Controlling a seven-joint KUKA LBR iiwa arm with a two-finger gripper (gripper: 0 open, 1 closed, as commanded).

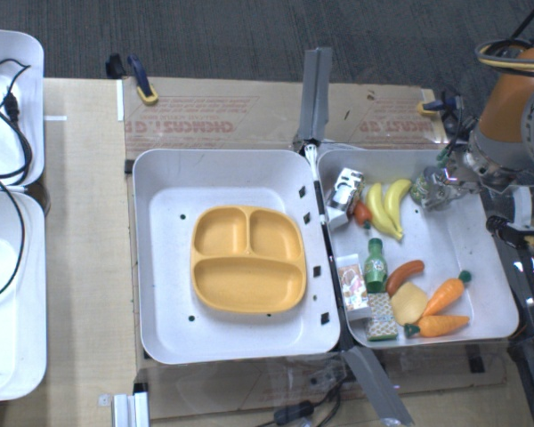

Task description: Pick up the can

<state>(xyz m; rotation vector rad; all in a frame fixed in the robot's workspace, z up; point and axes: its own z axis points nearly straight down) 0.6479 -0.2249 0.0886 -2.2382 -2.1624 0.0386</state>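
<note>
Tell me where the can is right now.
The can lies in the right bin, at its far left corner, just left of the bananas.

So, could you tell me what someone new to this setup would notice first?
Probably the yellow divided plate, alone in the middle of the left bin. Next, the crowded right bin: bananas, a green bottle, two carrots. At its far right corner, the arm's gripper sits by something silvery.

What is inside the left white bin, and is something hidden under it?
The left bin holds one yellow divided plate with three compartments, nothing in them. The plate covers the bin floor under it, so anything beneath cannot be seen.
</note>
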